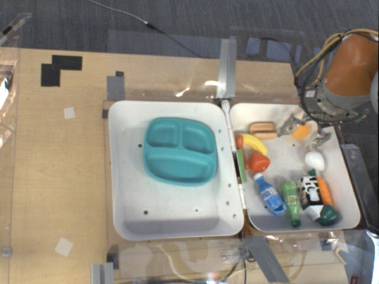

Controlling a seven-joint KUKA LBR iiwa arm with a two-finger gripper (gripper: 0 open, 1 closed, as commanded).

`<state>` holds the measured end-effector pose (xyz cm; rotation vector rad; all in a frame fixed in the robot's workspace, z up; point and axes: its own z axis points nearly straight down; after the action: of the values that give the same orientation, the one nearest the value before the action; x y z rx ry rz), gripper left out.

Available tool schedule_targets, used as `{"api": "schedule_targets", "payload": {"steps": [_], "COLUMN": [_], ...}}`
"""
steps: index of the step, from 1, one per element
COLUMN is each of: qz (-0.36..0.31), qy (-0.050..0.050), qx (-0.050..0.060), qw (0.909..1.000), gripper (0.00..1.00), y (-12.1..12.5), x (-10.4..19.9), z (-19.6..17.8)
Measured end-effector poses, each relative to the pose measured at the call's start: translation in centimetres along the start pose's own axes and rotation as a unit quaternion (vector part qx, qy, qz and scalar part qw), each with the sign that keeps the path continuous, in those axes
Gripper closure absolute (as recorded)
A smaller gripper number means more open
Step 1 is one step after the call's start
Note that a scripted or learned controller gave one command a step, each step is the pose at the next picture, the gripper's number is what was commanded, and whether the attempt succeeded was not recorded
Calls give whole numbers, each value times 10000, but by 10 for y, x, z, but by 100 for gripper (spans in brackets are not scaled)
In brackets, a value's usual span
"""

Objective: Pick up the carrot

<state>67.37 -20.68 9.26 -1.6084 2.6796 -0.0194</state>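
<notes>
writing: no legible brand or lettering is seen; the small black-and-white cow-patterned carton [308,191] carries only blotches, and the blue plastic bottle [270,195] has a pale label too small to be read.
arm: the grey arm with its orange band [350,70] is seen at the upper right, bent down over the far right corner of the right white bin [349,176].
gripper: the two-finger gripper [306,129] is held low over that corner, its metal fingers spread to either side of a small rounded orange piece [301,131]; contact with that piece cannot be made out, perhaps because of blur.
carrot: the slim orange carrot [325,192] is laid along the right wall of the right bin, near the front, just beside the cow carton and well apart from the gripper.
right bin contents: a tan hot-dog bun [262,128], a curved yellow banana [256,144], a glossy red pepper-like toy [258,162], a smooth white egg [314,160], a green plastic bottle [291,201] and a dark green rounded vegetable [328,216] are seen.
left bin: the left white bin [127,218] is occupied by a teal plastic tray with three compartments [180,150].
bench: a pale wooden bench top [53,176] with black tape marks [59,67] is seen.
</notes>
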Motion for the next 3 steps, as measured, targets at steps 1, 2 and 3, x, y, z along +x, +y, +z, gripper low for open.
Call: {"api": "schedule_targets", "payload": {"steps": [1,2,3], "qz": [-117,520,807], "qy": [3,4,4], "qx": [-1,-7,-12], "qw": [9999,9986,9967], "gripper": [0,0,0], "y": [0,0,1], "x": [0,0,0], "z": [0,1,1]}}
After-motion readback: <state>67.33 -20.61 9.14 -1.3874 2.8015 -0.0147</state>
